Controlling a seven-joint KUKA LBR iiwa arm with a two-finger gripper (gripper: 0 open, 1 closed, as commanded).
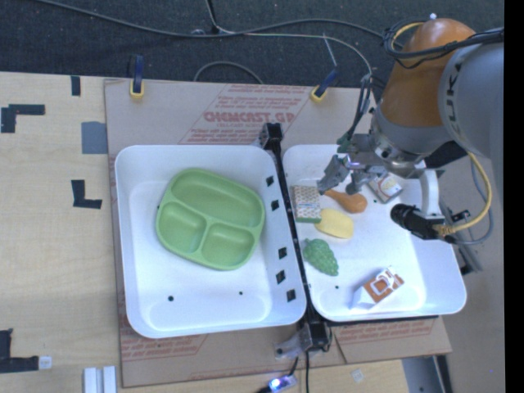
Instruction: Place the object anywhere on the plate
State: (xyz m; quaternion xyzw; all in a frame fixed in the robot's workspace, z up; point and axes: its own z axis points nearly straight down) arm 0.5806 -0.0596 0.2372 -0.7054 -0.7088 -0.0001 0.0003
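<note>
A green plate [211,218] with three compartments lies in the left bin [131,244]. My gripper [345,183] hangs over the upper part of the right bin [442,293], open, its fingertips just above an orange carrot-like piece [350,202]. Nothing is held between the fingers. Next to the orange piece lie a yellow lump [336,224] and a checkered flat piece [307,204]. A green leafy toy [321,256] sits lower down, and a small white and orange carton [379,286] lies near the front.
A black divider [282,219] runs between the two bins. The arm's cables and a black fitting [413,219] hang over the right bin's right side. Clamps [136,84] hold the cardboard at the back.
</note>
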